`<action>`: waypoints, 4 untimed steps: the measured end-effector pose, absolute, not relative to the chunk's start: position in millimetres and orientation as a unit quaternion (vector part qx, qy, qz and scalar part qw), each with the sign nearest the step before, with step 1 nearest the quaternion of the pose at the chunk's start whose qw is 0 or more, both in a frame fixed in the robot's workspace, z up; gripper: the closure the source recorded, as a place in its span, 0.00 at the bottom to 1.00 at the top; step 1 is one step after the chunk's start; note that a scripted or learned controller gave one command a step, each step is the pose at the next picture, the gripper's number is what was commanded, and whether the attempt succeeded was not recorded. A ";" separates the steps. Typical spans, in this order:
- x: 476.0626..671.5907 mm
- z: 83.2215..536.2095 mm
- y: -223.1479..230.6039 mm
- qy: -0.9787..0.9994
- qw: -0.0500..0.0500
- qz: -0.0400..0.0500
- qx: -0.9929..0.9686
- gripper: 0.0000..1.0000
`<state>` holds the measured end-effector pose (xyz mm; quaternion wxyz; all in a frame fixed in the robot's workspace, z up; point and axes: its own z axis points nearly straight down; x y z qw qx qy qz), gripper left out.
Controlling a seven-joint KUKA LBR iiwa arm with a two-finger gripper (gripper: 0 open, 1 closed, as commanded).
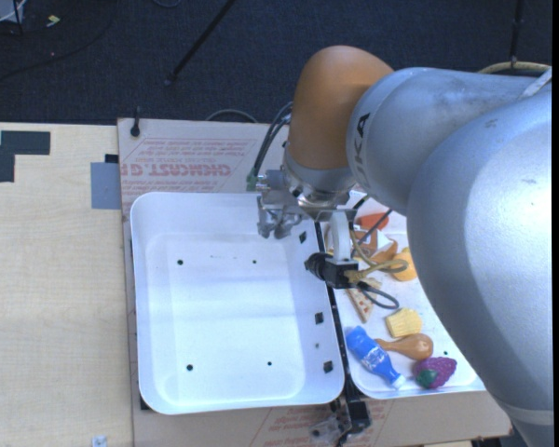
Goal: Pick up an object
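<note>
From here I judge the pick not yet made: the grey two-finger gripper (278, 223) hangs over the left shallow white bin (158, 250), at its upper right corner, nothing visibly between its fingers; their spread I cannot tell. The objects, including a blue plastic bottle (373, 357), lie in the right white bin (466, 385). Next move calls for crossing the divider.

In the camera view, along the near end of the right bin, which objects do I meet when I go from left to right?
Blue bottle → tan pear-shaped toy → purple toy with a green tip. All three lie in the right bin.
</note>
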<state>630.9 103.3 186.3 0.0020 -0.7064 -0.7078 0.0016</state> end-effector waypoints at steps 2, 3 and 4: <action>580.2 253.4 128.7 -0.708 0.000 -0.002 -0.706 1.00; 589.1 174.8 185.2 -0.708 0.003 0.003 -0.706 1.00; 509.7 142.2 155.3 -0.706 0.004 0.006 -0.708 1.00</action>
